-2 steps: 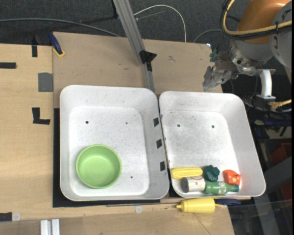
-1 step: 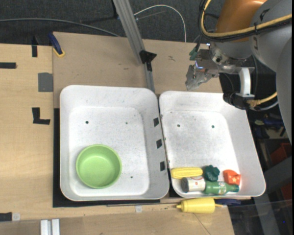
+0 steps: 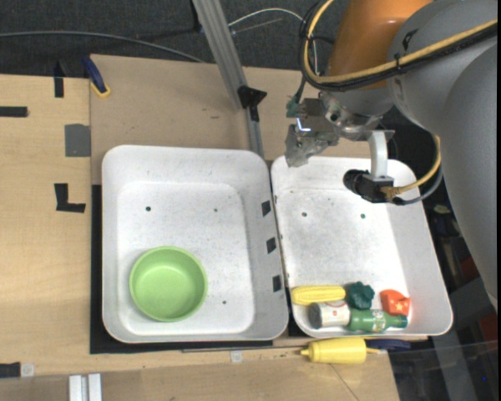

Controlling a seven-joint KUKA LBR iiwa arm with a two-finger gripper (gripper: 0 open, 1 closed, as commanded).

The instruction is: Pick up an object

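My gripper (image 3: 300, 151) hangs over the far left corner of the right bin (image 3: 355, 224), high above its floor, with nothing seen between its fingers. At that bin's near edge lies a cluster of objects: a yellow corn cob (image 3: 318, 294), a white can with a red label (image 3: 330, 314), a green bottle (image 3: 371, 321), a dark green item (image 3: 360, 293) and an orange-red item (image 3: 395, 302). A green bowl (image 3: 168, 283) sits in the near left part of the left bin (image 3: 188, 182).
A yellow mustard bottle (image 3: 336, 352) lies on the bench just outside the right bin's near rim. A grey metal pole (image 3: 227, 48) slants down behind the bins. A black cable fitting (image 3: 366, 183) hangs from the arm over the right bin's far side.
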